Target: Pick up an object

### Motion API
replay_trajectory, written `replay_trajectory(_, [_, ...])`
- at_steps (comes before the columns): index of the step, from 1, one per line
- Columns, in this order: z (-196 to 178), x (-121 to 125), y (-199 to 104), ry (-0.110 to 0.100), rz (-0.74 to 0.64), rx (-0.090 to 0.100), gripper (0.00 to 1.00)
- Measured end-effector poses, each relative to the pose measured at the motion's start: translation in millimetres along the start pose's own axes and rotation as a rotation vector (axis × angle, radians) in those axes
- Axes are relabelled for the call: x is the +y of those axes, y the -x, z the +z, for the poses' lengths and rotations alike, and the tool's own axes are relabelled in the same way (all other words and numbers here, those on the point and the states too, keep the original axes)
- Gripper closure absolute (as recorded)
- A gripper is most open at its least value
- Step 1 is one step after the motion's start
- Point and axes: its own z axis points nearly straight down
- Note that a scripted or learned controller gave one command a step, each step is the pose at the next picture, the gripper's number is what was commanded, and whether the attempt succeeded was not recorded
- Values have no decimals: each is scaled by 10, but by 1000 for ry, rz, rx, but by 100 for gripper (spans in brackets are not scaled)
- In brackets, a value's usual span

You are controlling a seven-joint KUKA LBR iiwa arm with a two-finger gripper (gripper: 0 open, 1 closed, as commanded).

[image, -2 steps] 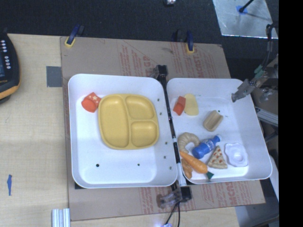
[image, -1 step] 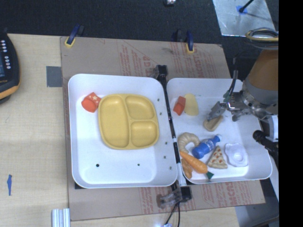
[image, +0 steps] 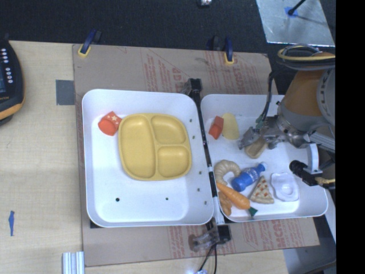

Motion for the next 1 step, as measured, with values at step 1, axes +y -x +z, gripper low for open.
replay_trajectory(1, [-103,-12,11,-3,1,0,100])
